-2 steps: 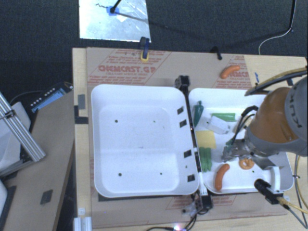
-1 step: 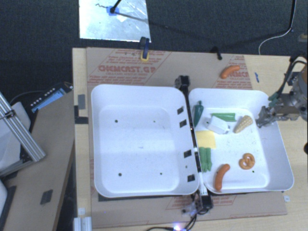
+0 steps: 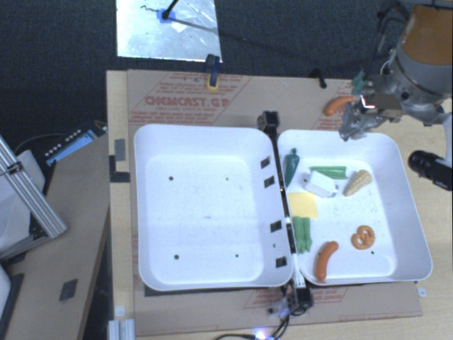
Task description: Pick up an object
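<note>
Orange sausage [image 3: 337, 105] hanging at the gripper [image 3: 352, 127], above the right bin's [image 3: 405, 190] far edge.
Grey arm [image 3: 417, 69] is reaching in from the right; I cannot tell how the gripper is set. Corn [image 3: 358, 182], pretzel [image 3: 363, 237] and another sausage [image 3: 325, 259] are lying in that bin.

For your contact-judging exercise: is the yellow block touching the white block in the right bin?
Touching. The camera view shows the yellow block's upper edge meeting the white block's lower edge, with no strip of bin floor between them.
</note>
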`<action>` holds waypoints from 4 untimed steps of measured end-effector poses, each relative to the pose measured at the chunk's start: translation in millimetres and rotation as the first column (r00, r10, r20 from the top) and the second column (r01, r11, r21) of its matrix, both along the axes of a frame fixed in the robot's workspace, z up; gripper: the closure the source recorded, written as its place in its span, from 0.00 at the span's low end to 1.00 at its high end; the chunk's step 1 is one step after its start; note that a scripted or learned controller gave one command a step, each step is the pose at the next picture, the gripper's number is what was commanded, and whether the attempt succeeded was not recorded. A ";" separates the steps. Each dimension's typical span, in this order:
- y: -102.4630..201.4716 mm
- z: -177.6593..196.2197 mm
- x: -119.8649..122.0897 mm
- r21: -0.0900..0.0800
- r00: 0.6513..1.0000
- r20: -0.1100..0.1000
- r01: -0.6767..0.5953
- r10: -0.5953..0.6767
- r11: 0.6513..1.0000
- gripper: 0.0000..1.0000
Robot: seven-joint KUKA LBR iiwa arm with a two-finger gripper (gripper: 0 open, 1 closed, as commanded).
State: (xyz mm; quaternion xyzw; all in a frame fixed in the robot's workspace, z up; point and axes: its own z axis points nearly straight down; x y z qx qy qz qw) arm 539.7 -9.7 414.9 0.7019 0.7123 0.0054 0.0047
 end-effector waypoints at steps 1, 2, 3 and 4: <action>46.9 17.1 29.7 0.001 1.000 -0.008 0.005 -0.005 1.000 1.00; 128.5 29.3 60.1 0.002 1.000 -0.009 0.003 -0.003 1.000 1.00; 208.0 53.6 55.3 0.004 1.000 -0.010 0.002 -0.002 1.000 1.00; 193.3 67.3 108.0 0.000 1.000 -0.008 0.015 -0.015 1.000 1.00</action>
